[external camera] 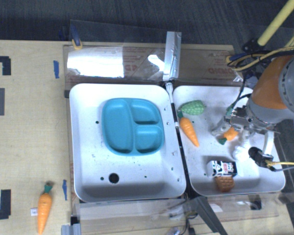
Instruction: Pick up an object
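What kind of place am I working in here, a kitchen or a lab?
Probably a robotics lab bench, not a kitchen: two white bins side by side, toy food such as a carrot, and loose cables by the arm.

Left bin (83,146): the divided tray (133,125) is seen lying inside, toward the far half.
Right bin (269,177): set just beside the left bin, edges touching.
Leafy vegetable (193,107): placed in the right bin's far left corner.
Carrot (189,131): laid just in front of the leafy vegetable, along the left wall.
Claw (229,133): found over the right bin's middle, at a small object (230,135).
Carton (221,168): near the front wall, touching the round item (224,183) in front of it.
Second carrot (43,209): left out on the surface (24,146), front left of the left bin.
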